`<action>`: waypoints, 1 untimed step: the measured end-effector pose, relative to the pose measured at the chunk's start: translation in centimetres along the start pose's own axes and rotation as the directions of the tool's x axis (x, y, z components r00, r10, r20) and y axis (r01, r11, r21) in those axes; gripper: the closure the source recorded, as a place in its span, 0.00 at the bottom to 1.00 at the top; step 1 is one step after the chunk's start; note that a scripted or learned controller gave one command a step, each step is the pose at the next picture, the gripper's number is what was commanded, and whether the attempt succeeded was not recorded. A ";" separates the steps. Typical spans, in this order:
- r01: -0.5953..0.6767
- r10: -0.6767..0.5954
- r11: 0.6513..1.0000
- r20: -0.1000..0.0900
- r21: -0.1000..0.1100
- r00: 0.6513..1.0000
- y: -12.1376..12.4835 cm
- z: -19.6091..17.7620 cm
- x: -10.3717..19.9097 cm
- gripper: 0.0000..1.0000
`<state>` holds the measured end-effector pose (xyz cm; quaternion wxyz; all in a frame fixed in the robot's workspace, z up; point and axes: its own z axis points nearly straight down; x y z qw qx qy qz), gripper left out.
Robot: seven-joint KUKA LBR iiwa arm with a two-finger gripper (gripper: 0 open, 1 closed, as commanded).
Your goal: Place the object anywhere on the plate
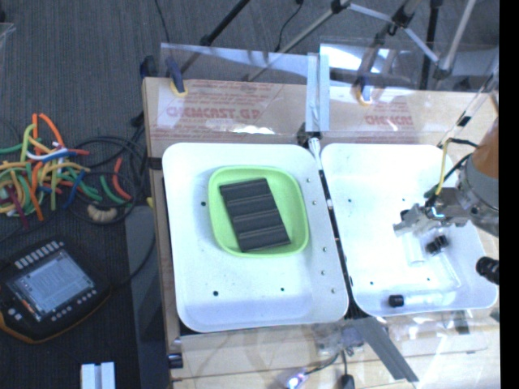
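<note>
A dark grey ridged block [255, 214] lies flat on the green plate [217, 221], which sits in the left white bin [243, 302]. The block rests near the plate's middle, slightly turned, with green rim showing all around it. My gripper [420, 220] hangs over the right white bin [369, 241], toward its right side, well away from the plate and the block. The arm comes in from the right edge, its orange band [489, 154] just in view. Nothing is visibly held in the gripper.
A small black piece [395, 301] lies near the right bin's front edge. Clear plastic sheets [235, 112] stand behind both bins. On the floor to the left lie coloured cables [40, 164] and a control pendant [49, 286]. Tripod legs [365, 23] cross the background.
</note>
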<state>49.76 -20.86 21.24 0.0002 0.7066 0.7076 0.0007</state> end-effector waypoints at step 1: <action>0.000 0.000 1.000 0.000 0.000 1.000 0.0 0.0 0.0 0.00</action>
